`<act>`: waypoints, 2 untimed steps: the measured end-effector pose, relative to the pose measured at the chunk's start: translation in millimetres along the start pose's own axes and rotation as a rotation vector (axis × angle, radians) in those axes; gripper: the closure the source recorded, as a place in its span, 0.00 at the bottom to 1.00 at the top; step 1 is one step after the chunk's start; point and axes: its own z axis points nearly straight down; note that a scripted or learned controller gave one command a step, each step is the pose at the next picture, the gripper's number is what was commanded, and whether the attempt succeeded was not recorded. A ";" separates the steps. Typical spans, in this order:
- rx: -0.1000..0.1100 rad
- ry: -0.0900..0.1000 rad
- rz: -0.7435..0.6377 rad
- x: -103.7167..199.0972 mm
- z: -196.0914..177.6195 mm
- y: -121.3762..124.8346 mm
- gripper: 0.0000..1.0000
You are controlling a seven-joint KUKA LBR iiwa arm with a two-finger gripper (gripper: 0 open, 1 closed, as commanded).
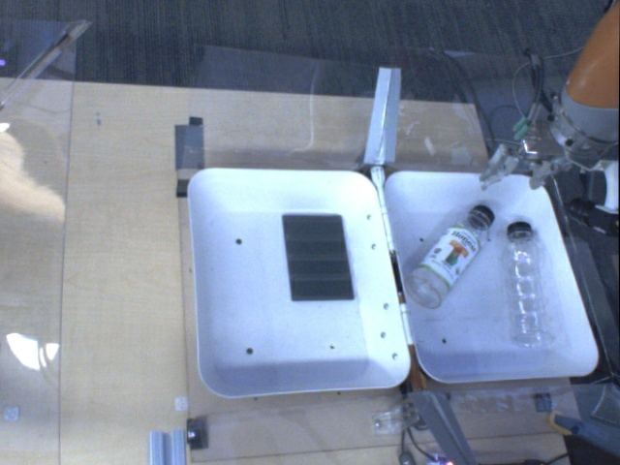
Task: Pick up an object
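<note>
In the right bin (pixel 572 352) lie two bottles. A small jar with a dark cap and a green and orange label (pixel 449 255) rests tilted near the bin's left side. To its right a clear plastic bottle with a black cap (pixel 524 284) lies lengthwise. My gripper (pixel 516 164) hangs above the bin's far edge, up and to the right of the jar, with its fingers spread and nothing between them. In the left bin (pixel 223 356) a dark flat rectangular block (pixel 317 256) lies in the middle.
A grey metal bar (pixel 383 114) stands up behind the seam between the bins. Cables and fittings crowd the right side near the arm (pixel 591 95). Wooden bench (pixel 97 260) surrounds the bins.
</note>
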 end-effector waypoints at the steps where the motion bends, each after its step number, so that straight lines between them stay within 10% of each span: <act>1: -0.005 -0.001 -0.024 13.8 118.9 -26.0 0.00; 2: -0.005 -0.003 -0.116 -7.4 86.5 -4.9 0.00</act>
